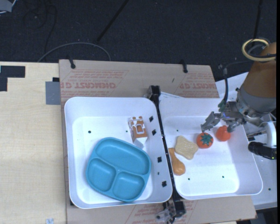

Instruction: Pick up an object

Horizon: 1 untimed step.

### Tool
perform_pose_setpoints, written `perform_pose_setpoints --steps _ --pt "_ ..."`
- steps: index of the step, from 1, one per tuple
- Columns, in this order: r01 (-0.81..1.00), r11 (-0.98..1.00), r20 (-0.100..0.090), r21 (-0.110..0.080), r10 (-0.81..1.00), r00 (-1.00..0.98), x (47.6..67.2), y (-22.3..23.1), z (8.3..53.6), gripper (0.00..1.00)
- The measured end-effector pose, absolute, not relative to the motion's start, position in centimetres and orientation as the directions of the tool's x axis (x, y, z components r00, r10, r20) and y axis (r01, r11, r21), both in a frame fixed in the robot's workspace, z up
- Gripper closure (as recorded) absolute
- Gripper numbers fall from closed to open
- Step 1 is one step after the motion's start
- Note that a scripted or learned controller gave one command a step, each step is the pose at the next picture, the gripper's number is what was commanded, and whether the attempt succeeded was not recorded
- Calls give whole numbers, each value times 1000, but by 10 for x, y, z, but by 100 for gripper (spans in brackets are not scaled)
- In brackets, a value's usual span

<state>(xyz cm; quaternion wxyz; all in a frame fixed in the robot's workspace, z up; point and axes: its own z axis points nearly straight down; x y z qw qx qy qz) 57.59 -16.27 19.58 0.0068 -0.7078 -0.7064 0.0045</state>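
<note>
pincer (218, 123) spread wide, holding nothing. tomato (205, 140) just below-left, orange ball (223, 133) beside it: risk of nudging either away.

In the right bin, right of the frame's centre, lie a red tomato with a green stem cap (205, 140), a plain orange-red ball (223, 133) just to its right, and a pale tan bread slice (185, 147) to its left, tilted. An orange carrot-like piece (176, 163) lies just below the slice. In the left bin, a blue three-compartment tray (118, 169) lies flat at lower left of centre, with a small orange-and-white block (138, 128) above it.
</note>
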Motion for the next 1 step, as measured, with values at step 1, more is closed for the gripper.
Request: perform_pose_setpoints --steps 1 --pt "1000 0 1 -3 1000 0 579 -163 204 0"
